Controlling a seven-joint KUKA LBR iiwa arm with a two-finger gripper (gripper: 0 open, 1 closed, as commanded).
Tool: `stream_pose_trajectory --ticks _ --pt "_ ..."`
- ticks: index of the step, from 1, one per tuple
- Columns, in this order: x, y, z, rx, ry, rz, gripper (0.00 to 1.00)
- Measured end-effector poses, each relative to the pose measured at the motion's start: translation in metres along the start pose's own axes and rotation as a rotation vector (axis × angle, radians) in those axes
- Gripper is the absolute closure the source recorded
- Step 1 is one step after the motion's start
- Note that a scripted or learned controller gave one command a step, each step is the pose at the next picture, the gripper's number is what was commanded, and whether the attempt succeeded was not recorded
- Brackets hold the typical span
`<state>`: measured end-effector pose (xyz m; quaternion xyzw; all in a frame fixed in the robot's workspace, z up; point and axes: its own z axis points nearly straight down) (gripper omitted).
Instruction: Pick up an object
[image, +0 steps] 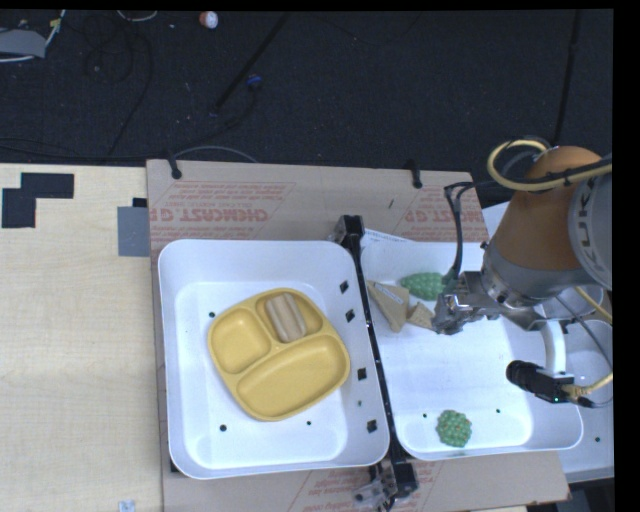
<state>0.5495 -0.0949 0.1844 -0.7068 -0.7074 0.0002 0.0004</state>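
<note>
Green bumpy ball (453, 428) sits nearest the camera, at the near edge of the right bin (500, 440). Hand (447, 315) is down in that bin's far half, just beside a tan wedge-shaped piece (393, 303) w/ a green leafy item (424, 285) behind it; can't tell if it's spread or pressed together. Risk: the hand may nudge the wedge toward the bins' divider & miss. Left of the right bin, the left bin (185, 300) holds a yellow divided plate (278, 353) w/ a tan block (288, 318) in one compartment.
</note>
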Motion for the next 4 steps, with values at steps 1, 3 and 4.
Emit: stream_pose_trajectory --ticks 1,3,4 --pt "-0.001 0.000 -0.049 0.000 0.000 0.000 1.00" --pt "0.120 0.017 -0.049 0.001 0.002 -0.006 1.00" --pt "0.175 0.031 -0.057 0.001 0.001 -0.003 1.00"
